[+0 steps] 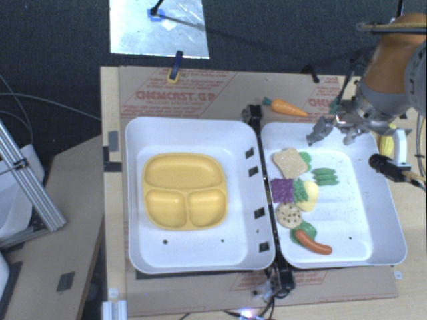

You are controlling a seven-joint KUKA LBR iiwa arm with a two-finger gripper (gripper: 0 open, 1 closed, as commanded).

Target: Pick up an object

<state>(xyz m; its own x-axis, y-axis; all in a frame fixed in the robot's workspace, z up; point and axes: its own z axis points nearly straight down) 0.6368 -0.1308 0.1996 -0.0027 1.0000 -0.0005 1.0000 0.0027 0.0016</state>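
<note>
We cannot tell the gripper's point(331, 129) state; the bread slice point(289, 162) looks light and stiff, best pinched across its edges.

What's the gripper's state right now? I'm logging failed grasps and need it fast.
Gripper: above the right bin's far edge; open or shut cannot be told, nothing seen held.

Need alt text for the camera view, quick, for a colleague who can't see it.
The pincer hangs over the right bin's back edge, above toy food including a bread slice and green beans. A yellow divided tray sits in the left bin.
</note>
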